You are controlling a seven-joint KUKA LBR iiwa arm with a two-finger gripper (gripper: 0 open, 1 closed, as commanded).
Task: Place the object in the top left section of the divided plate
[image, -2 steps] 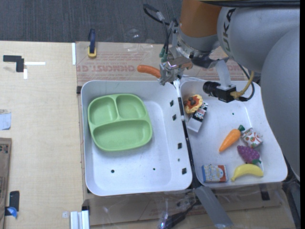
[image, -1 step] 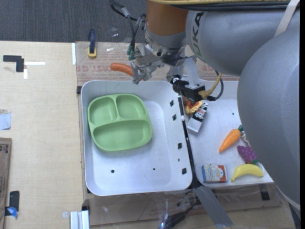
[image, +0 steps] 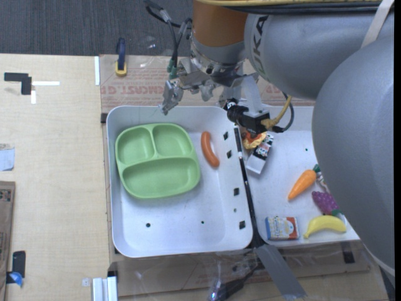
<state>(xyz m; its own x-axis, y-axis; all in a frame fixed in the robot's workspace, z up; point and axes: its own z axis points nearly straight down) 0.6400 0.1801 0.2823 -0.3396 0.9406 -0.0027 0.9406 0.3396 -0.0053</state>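
Nearest, along the front edge of the right bin: a small printed carton [image: 281,227] lying flat, a glossy yellow plastic banana [image: 325,225], a knobbly purple toy grape bunch [image: 324,200], and a smooth orange toy carrot [image: 302,184] tipped diagonally. Farther back by the divider wall, a small white-and-black packet [image: 259,158] under a tangle of cable.

In the left shallow white bin [image: 182,234], toward its back half: a pale green three-section moulded plastic plate [image: 158,160], matte, with rounded ridges. Just beside its right rim, not touching, an orange-red toy sausage [image: 210,149], lying lengthwise front to back. Probably light, stiff, slick-skinned and prone to rolling; best pinched across the middle of its narrow width. Not yet in the top left section.

Farthest, over the left bin's back edge: the metal two-finger pincer [image: 169,99], tips close together, nothing between them, hanging near the plate's far rim. Beyond, a blue-handled clamp [image: 121,58] on the counter's back edge.
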